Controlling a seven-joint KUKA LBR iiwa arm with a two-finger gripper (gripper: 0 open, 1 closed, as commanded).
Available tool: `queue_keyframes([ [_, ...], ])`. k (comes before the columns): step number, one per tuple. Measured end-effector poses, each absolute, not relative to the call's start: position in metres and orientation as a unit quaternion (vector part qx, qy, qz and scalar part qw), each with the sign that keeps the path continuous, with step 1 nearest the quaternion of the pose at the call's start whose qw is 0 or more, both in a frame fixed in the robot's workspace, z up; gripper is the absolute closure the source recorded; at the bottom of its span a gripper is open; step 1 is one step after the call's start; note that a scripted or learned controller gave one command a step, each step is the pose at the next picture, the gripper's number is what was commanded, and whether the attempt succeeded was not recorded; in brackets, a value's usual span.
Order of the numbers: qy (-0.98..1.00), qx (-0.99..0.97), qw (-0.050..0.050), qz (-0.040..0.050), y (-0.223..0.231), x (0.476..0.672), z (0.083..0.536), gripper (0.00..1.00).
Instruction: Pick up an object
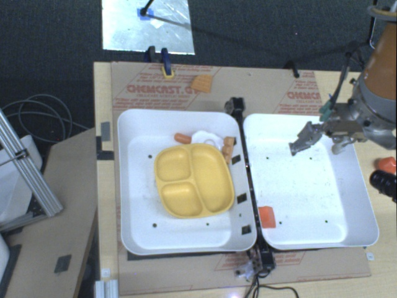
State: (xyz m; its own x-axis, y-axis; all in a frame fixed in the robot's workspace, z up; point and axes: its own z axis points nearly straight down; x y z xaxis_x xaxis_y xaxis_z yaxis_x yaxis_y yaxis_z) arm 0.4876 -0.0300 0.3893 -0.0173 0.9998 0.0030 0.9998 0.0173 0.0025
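My gripper (302, 143) hangs over the upper middle of the right bin (347, 228), pointing down and to the left, with nothing visible in it. A small orange-red block (266, 216) lies in that bin's near left corner, well below and left of the gripper. The left bin (133, 166) holds a yellow divided plate (193, 180). Behind the plate lie a small orange piece (182, 138), a white object (206, 139) and a brown cork-like piece (228, 146).
Outside the right bin, at the right edge, sit an orange thing (386, 164) and a black thing (384, 182). A tan piece (201, 82) lies on the cardboard behind the bins, near a blue and yellow clamp (166, 63). A shiny metal sheet (147, 16) lies farther back.
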Motion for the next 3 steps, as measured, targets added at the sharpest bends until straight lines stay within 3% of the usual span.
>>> queue_keyframes([
  [1, -0.708, -0.706, -0.001, -0.0012, -0.037, 0.487, 0.39, 0.0],
  [3, -0.708, -0.707, 0.001, 0.001, 0.001, 0.487, 0.283, 0.0],
])
